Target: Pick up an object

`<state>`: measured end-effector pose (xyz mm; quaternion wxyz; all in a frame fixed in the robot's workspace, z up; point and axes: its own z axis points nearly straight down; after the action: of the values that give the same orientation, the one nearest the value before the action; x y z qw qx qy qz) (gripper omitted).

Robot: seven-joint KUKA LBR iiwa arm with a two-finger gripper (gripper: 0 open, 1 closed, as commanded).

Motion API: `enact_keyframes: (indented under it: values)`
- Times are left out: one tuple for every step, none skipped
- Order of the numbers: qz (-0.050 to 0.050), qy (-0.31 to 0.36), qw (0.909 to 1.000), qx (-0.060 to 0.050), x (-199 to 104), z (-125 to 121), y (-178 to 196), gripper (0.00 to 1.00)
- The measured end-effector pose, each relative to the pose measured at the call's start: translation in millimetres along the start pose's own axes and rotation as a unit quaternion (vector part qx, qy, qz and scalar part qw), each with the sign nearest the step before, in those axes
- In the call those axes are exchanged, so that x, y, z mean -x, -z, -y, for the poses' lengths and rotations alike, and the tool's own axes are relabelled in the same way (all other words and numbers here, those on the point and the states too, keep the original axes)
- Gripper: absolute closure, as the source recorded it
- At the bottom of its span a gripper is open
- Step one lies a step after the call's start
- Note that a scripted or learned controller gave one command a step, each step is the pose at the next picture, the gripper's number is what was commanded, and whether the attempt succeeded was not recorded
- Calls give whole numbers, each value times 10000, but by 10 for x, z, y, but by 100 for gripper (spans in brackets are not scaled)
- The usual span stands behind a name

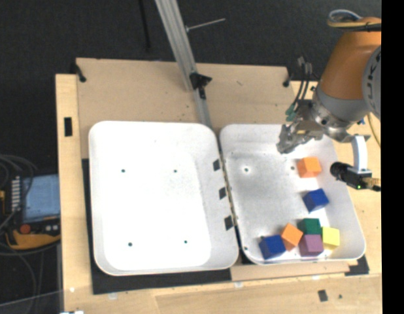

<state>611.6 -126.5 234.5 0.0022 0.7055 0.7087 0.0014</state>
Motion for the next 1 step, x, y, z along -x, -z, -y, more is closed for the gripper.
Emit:
enact_keyframes:
  values:
    - [-11, 17, 10000, -9, -623, -51, 61, 100]
